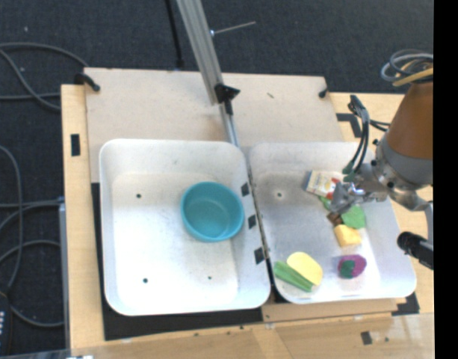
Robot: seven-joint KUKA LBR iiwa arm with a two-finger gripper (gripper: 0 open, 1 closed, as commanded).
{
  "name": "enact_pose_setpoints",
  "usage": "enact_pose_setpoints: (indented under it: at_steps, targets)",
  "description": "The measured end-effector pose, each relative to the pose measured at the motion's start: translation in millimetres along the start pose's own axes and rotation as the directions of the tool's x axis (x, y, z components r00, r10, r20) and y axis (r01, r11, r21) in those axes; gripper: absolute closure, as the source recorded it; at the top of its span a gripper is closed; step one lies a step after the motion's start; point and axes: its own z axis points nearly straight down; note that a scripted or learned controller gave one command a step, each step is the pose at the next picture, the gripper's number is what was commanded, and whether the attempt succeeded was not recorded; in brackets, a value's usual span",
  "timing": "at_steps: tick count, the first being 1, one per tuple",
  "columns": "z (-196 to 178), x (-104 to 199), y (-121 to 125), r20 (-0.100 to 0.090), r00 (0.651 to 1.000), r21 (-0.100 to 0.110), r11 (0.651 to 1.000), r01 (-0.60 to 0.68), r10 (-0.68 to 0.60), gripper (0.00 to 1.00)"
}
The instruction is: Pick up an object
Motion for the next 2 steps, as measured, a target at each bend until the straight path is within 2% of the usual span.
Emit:
enact_pose_setpoints:
  at_steps: [1,2]
  targets:
    - [-1,43,3,-0.002,1.0,0.0,1.0,0.001,-0.001,1.0]
    - [5,106,8,-0.002,1.0,0.001,1.0,0.002,-0.002,1.0]
